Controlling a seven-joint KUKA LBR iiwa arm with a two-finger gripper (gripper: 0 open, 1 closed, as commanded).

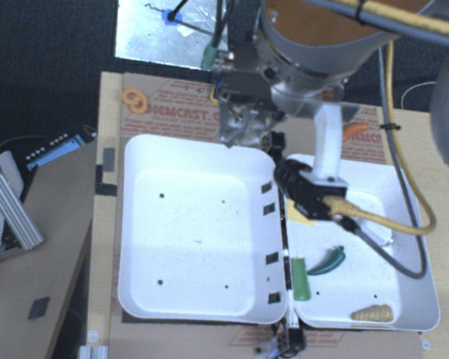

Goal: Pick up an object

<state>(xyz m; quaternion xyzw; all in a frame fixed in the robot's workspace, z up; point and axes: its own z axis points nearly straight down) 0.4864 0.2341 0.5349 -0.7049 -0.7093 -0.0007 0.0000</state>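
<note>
1. Gripper [248, 134] hovers at the left bin's [140, 206] far edge; can't tell how its jaws stand.
2. Green pepper [329, 261], green block [300, 278] and tan piece [373, 312] lie in the right bin [412, 262].

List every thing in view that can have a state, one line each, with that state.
pincer: above the far rim of the left bin, finger state hidden
left bin: lying flat, nothing visible inside
right bin: lying flat, holding loose items
green curved piece: lying loose in the right bin
green block: lying by the divider
tan piece: lying at the near edge
</note>
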